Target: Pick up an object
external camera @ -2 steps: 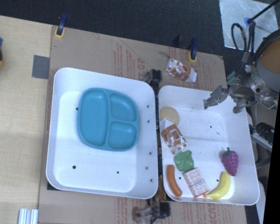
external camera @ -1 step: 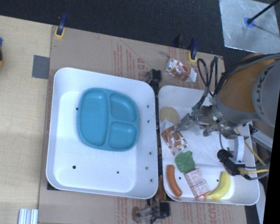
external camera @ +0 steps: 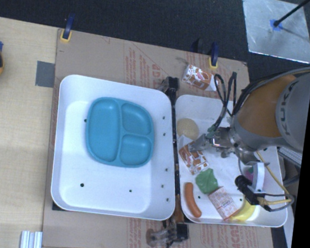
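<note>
The pincer [external camera: 202, 145] hangs low in the right bin [external camera: 278, 222], its tips at the upper edge of a red-and-white packet [external camera: 192, 158]; whether they are spread or pressed together cannot be told. A tan round thing [external camera: 188, 128] lies just behind the pincer, a green lump [external camera: 207, 181] and a sausage [external camera: 192, 200] nearer the front. The flat packet may slip out, or a tip may snag the round thing beside it.

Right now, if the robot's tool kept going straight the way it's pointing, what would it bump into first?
Probably the snack packet. The tool points down and left in the right bin, and its tip sits right over that packet. How high above it hangs is unclear from this one view.
</note>
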Action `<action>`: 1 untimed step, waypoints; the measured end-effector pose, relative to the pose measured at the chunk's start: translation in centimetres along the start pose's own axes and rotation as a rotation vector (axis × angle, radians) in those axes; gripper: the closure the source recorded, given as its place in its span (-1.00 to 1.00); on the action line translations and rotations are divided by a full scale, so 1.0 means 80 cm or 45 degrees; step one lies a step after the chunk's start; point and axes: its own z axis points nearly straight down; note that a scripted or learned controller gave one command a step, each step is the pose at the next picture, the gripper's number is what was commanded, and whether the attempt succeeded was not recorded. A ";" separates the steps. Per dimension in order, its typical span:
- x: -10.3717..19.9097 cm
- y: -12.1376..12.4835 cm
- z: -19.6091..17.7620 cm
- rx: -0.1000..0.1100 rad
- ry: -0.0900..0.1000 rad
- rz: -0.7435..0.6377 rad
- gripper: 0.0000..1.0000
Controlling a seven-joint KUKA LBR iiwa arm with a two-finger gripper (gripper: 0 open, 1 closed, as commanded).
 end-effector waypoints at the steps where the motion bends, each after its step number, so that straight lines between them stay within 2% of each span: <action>1: -0.035 -0.096 0.002 -0.018 -0.002 -0.002 -1.00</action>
